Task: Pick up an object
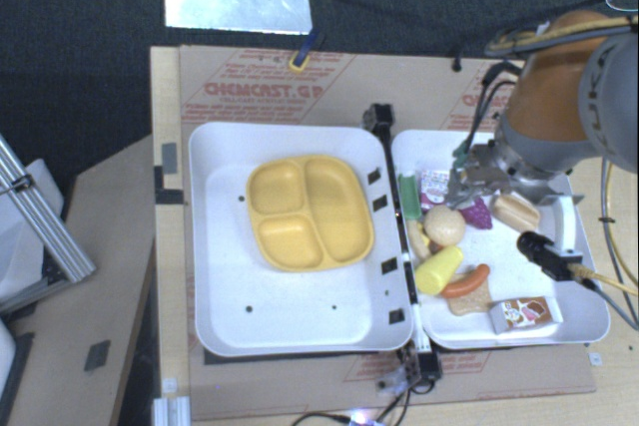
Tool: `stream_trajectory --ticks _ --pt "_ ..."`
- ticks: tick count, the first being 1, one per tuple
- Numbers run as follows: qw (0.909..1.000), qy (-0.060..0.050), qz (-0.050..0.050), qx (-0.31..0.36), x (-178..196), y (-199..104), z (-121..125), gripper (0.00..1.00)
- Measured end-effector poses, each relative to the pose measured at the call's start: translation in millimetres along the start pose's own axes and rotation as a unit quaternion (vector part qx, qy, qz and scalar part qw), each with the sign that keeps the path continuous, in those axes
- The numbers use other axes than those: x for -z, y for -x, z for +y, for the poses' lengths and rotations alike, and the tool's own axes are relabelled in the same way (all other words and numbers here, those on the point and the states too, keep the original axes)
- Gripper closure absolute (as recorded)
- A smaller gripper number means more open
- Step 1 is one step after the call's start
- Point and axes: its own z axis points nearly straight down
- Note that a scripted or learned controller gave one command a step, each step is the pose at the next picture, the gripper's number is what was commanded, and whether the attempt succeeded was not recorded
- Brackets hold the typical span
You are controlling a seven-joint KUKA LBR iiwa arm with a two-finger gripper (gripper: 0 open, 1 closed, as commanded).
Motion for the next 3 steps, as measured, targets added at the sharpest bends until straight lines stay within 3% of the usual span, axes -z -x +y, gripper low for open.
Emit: stream_trajectory --ticks 1,3 --pt "1.0000 0.001 0.000 0.000 -6 -50 19 1.00" --pt "1.0000 0.001 0.000 0.000 16 -157 48 1.00"
